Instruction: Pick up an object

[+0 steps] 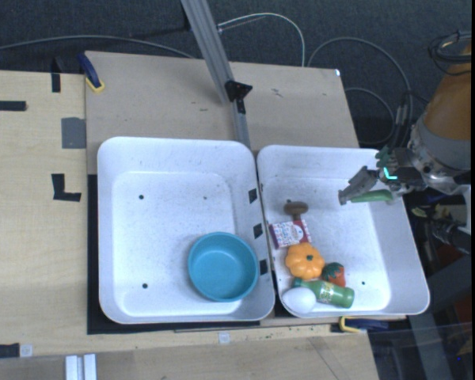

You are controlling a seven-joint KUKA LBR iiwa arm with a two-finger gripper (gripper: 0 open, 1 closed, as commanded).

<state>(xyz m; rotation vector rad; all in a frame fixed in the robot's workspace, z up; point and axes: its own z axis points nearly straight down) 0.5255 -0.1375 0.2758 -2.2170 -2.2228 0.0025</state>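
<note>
My gripper point(355, 192) hangs over the upper right part of the right bin point(396, 236), fingers spread open with nothing between them. Below and to its left lie the objects: a small brown piece point(296, 208), a red-and-white packet point(289, 233), an orange pumpkin point(305, 260), a small red item point(335, 273), a green bottle point(333, 293) and a white egg point(300, 300). They cluster along the bin's left side and front. The gripper is apart from all of them.
A blue bowl point(222, 265) sits at the front right of the left bin point(127, 165). A grey pole point(210, 42) slants across the bench behind the bins. Cables run over the dark floor at the back.
</note>
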